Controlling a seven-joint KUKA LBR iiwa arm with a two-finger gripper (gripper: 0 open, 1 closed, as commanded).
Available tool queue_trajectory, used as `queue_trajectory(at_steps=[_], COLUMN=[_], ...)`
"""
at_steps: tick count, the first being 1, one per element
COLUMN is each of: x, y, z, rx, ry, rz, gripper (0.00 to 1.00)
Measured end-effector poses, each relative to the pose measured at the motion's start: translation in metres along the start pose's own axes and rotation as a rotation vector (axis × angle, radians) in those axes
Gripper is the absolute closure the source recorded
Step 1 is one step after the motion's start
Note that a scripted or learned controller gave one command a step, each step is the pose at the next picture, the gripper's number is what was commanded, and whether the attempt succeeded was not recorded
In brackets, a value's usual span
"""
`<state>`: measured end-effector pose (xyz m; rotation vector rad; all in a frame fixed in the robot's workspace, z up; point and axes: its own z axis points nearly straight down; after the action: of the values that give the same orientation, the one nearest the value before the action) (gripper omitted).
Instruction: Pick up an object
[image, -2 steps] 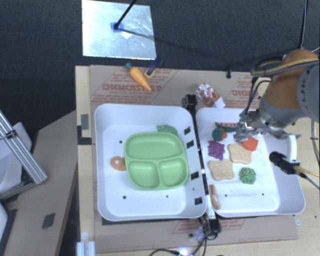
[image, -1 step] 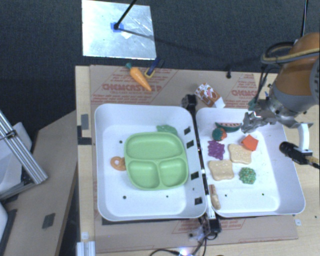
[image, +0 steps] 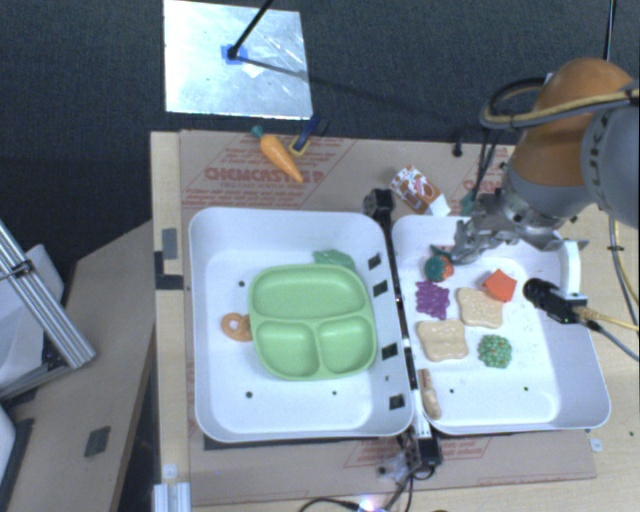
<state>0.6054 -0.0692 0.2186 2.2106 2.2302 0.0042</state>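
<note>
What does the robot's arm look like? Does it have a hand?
The arm is fat, rounded and grey, with a shiny orange band near its wrist. Dark cables loop out beside it. Instead of a hand it has a small grey metal claw at the end.

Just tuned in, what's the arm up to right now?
The arm is reaching into the right bin, its gripper low at the back, just above a small dark green and red toy. Nothing is visibly held. Other toy foods lie nearby: a purple piece, an orange block, two tan pieces. The left bin holds a green tray.
</note>
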Motion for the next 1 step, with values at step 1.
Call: queue_trajectory(at_steps=[1], x=[0.0507], y=[0.0168], z=[0.0069], rx=[0.0], ry=[-0.001], rz=[0.0], gripper=[1.0])
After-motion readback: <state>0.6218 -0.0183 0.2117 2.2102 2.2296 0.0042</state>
